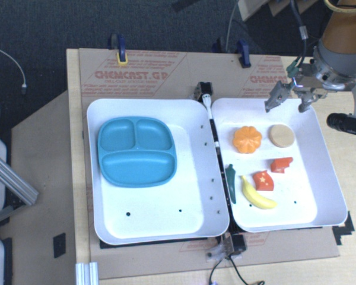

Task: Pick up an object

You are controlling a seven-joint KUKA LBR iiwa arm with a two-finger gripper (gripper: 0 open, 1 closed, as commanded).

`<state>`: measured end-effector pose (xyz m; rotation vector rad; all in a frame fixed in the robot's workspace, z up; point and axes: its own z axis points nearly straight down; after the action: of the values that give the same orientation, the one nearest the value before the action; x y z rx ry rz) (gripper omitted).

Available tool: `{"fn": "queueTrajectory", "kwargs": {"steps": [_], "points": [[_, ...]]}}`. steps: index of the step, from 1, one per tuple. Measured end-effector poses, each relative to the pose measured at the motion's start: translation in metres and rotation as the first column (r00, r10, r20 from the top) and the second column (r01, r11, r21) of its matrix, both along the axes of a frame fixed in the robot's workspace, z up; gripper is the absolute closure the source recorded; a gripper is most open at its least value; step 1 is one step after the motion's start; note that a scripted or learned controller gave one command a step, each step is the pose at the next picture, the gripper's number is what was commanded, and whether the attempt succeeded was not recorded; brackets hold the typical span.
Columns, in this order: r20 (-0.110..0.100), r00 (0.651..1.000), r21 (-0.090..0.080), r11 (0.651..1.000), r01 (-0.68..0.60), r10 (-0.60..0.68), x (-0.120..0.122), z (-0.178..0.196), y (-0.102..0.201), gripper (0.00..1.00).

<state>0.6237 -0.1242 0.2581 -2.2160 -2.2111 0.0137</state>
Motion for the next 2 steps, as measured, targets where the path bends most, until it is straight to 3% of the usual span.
{"fn": "queueTrajectory", "kwargs": {"steps": [1,2], "points": [[0.014,1.0,-0.002,1.0,-0.002,0.003,0.002,0.008,0.0,0.0],[0.009,1.0,-0.001,1.0,-0.002,0.002,0.001,-0.035,-0.001,0.0]]}}
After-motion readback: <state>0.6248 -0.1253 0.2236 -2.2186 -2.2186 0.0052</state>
